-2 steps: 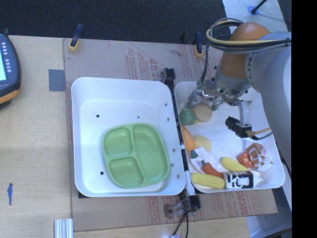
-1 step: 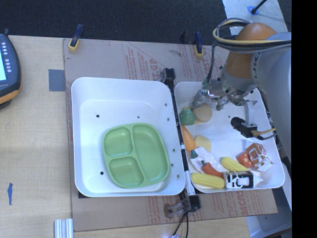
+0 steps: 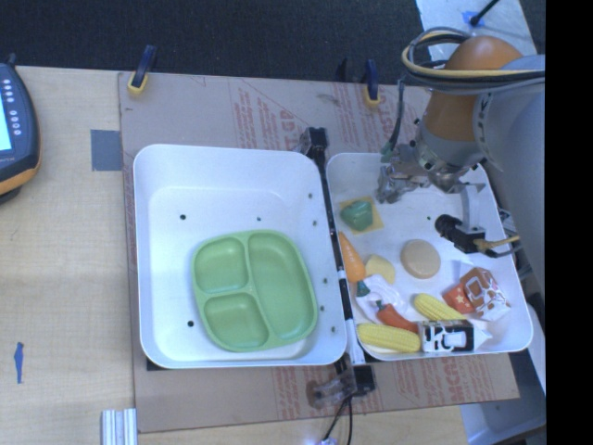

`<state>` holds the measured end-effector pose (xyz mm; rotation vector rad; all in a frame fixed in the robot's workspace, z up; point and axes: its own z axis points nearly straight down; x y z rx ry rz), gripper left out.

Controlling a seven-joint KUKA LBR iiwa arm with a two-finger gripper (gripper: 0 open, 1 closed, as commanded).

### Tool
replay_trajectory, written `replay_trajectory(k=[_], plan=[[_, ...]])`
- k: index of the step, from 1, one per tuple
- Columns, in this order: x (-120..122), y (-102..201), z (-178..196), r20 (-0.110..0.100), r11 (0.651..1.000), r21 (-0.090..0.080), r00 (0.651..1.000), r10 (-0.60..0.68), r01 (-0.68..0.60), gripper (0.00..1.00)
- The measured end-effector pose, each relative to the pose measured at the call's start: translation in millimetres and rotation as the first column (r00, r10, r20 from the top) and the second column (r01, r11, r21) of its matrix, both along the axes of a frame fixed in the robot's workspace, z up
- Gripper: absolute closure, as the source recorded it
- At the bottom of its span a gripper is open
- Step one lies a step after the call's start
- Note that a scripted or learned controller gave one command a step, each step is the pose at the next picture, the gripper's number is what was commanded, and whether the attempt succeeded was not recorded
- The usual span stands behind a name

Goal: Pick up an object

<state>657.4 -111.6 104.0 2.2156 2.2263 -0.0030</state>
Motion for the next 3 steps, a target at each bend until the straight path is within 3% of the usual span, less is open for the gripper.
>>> replay_trajectory(k=[1, 2, 3], plan=[[-99, -44, 67, -0.01, 1.0, 0.004, 1.0, -0.006, 0.006, 1.0], [-94, -43, 66, -0.003, 1.0, 0.002, 1.0, -0.002, 0.002, 0.0], [4, -18, -6, 0.009, 1.0, -0.001, 1.0, 0.004, -0.004, 0.0]])
